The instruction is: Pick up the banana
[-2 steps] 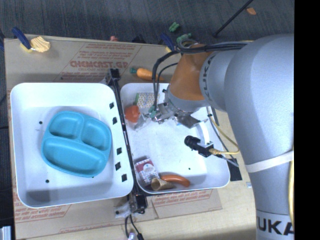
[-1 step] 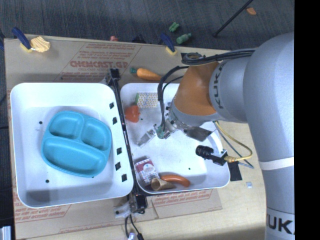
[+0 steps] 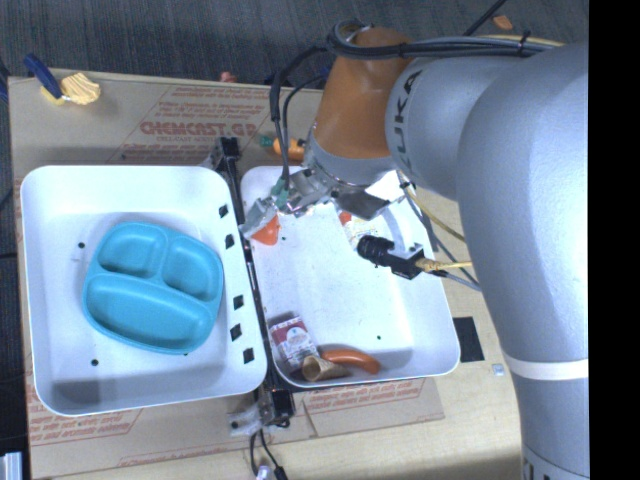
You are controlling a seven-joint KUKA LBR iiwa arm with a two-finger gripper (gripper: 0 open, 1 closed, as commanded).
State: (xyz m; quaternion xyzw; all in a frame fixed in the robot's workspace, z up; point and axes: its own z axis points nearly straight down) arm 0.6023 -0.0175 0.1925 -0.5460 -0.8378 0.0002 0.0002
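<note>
Gripper (image 3: 272, 211) position is being shown low over the far left part of the right bin (image 3: 430, 340), close to the divider where the two bins meet. Whether anything is being gripped cannot be told, since the tip is small and partly hidden by the wrist. An orange-red item (image 3: 265, 232) is being seen just below the gripper, touching or nearly touching it; its identity cannot be confirmed, and no banana can be recognised with certainty anywhere in the bins. The arm (image 3: 480, 118) is being extended from the right of the gripper, with its orange band (image 3: 358, 98) sitting directly above and to the right of the tip. A black fitting (image 3: 385, 253) with a cable is being carried to the right of the gripper, slightly nearer the camera. Well below the gripper, at the near wall of the right bin, a small red-and-white packet (image 3: 291, 340), a tan piece (image 3: 312, 368) and an orange sausage-shaped item (image 3: 350, 359) are lying close together. To the left of the gripper, beyond the divider, a blue compartment tray (image 3: 153, 286) is lying in the left bin (image 3: 50, 268).
</note>
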